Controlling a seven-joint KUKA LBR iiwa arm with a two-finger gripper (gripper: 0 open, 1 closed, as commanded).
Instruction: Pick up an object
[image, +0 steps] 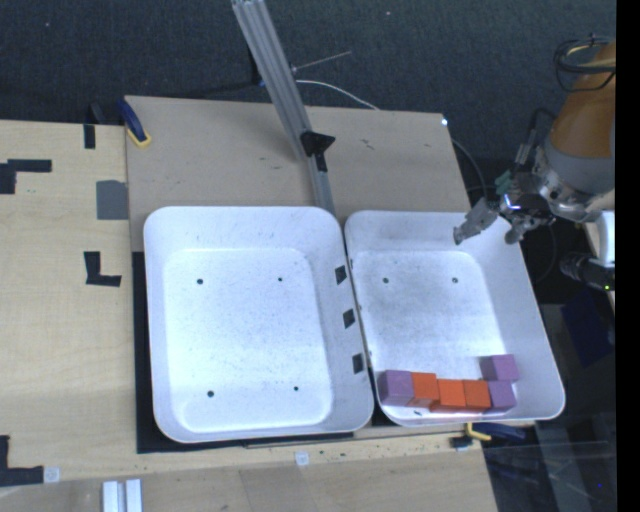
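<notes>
While tool (492, 225) hovers w/ fingers apart, right bin (520, 290) holds 3 purple blocks (398, 385), 2 orange blocks (450, 393).

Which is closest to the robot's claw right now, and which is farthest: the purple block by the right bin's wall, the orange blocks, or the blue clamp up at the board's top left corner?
From the gripper, in the camera view:
1. Purple block, stacked at the right bin's near right corner.
2. Orange blocks, just left of it along the near wall.
3. Blue clamp, far across at the board's top left.
</notes>
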